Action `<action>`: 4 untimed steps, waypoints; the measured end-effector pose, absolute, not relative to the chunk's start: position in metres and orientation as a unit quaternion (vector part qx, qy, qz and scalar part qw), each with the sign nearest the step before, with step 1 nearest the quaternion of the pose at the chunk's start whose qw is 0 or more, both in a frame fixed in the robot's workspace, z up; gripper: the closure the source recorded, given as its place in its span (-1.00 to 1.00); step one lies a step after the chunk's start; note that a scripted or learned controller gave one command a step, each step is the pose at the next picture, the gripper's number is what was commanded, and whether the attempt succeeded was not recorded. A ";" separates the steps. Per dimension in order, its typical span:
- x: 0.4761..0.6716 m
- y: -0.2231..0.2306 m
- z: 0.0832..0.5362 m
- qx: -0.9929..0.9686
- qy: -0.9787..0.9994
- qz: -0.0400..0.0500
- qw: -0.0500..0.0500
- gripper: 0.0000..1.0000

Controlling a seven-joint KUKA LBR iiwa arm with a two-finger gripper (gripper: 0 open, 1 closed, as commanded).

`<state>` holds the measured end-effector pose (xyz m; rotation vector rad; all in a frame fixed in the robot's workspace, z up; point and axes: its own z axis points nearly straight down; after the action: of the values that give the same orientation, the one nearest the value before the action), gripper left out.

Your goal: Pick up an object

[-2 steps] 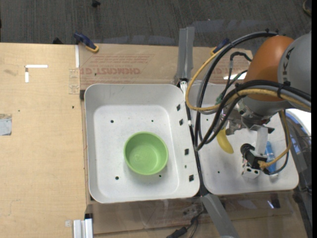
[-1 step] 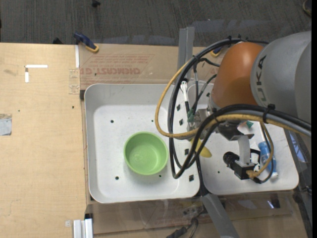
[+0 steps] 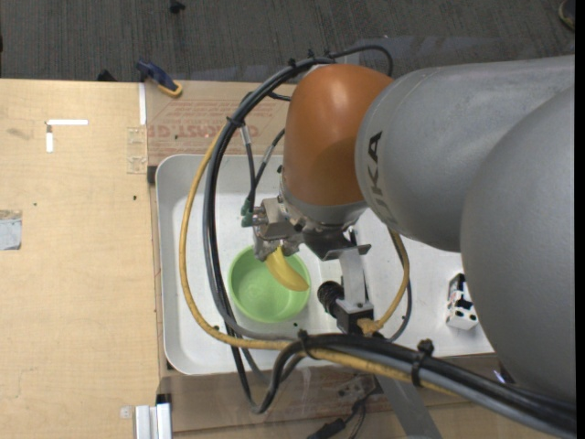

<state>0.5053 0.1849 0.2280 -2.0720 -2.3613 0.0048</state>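
Yellow, curved and banana-like, a small object (image 3: 287, 272) lies over the right rim of a green bowl (image 3: 265, 291) in the white bin (image 3: 178, 245). The gripper (image 3: 279, 245) is directly above it and seems to touch its upper end. I cannot tell if the fingers are apart or together, because the orange band (image 3: 329, 135) and the cables (image 3: 196, 245) hide them. I judge this is the grasping step; next comes a firm closing, then a straight lift. A black-and-white toy (image 3: 462, 302) is half covered by the arm.
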 end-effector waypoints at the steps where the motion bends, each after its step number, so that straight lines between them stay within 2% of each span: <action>1: 0.500 0.199 0.257 -0.672 -0.741 0.001 -0.001 1.00; 2: 0.500 0.199 0.256 -0.672 -0.741 0.002 0.000 -1.00; 3: 0.520 0.178 0.101 -0.720 -0.694 0.002 0.001 -1.00; 4: 0.479 0.227 0.093 -0.864 -0.504 -0.001 -0.002 -1.00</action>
<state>0.4788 0.2272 0.0932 -2.7166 -1.5844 -0.0021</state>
